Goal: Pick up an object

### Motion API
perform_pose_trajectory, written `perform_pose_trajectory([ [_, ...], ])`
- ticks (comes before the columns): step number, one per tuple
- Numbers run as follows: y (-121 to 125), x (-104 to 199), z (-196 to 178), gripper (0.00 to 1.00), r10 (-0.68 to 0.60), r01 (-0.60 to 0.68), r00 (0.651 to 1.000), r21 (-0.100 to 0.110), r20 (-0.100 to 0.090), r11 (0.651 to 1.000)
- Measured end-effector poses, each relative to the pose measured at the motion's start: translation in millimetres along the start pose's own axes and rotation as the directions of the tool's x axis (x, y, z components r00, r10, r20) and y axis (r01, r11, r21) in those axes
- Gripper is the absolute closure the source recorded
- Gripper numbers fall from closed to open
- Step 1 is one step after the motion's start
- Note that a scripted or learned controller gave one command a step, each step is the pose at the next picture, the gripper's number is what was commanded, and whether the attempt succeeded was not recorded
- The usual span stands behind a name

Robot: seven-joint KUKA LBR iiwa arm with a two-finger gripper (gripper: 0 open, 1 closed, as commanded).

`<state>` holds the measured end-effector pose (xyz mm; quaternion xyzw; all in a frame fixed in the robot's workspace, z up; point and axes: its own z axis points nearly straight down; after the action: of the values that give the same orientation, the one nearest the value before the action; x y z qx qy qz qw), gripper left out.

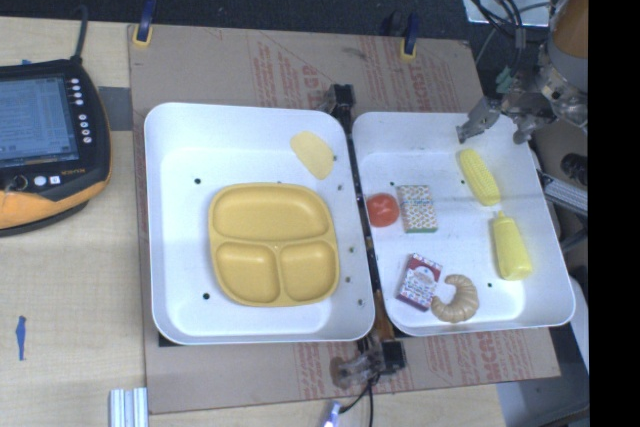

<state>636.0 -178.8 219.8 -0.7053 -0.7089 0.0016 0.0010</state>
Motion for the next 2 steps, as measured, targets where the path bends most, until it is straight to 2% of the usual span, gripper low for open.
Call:
perform_pose_trajectory([
  [1,18,-33,102,0.0,0.001,-0.001,1.0,0.008,-0.001,1.0],
  [2,20,-32,129,0.0,-0.003,0.003,1.0,0.004,-0.001,1.0],
])
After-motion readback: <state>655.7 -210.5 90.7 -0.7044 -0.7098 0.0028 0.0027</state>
